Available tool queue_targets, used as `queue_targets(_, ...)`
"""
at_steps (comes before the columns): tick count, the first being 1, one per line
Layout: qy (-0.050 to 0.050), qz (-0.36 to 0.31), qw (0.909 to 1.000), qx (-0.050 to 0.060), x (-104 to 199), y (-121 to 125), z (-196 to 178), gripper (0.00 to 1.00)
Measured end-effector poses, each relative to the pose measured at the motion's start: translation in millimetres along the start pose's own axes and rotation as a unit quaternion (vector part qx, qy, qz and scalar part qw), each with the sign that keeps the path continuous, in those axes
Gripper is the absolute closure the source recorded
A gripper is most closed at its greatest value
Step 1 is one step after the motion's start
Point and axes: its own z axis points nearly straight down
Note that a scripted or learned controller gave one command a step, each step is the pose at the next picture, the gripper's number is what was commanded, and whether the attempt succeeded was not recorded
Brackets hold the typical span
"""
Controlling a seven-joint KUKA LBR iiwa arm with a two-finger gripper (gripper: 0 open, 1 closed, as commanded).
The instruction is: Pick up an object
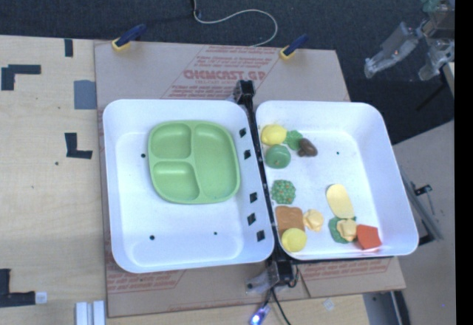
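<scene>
The right bin (369, 131) holds several toy foods along its left and front sides. Among them are a yellow lemon (273, 134), a green round piece (278, 156), a dark brown piece (306, 147), a green bumpy ball (283, 190), a brown toast slice (289, 217), a yellow oval (340, 200) and an orange-red block (368, 236). My gripper (396, 71) hangs beyond the bin's far right corner, over the dark floor. It is open, with nothing between its fingers, and well away from every object.
The left bin (126, 227) holds a green divided plate (194, 161). Both bins rest on a cardboard sheet (222, 72) held by blue-and-yellow clamps (128, 36). A thin cable (222, 17) loops over the dark floor behind.
</scene>
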Motion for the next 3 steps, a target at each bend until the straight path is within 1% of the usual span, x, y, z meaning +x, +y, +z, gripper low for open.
queue_targets(1, 0.000, 0.003, 1.0000, 0.009, -2.2, 0.5, 0.0, 1.00)
queue_targets(2, 0.001, -0.001, 0.9998, 0.018, 71.9, -24.9, 125.5, 1.00)
queue_targets(3, 0.002, -0.004, 1.0000, 0.007, 172.9, -38.4, 49.3, 1.00)
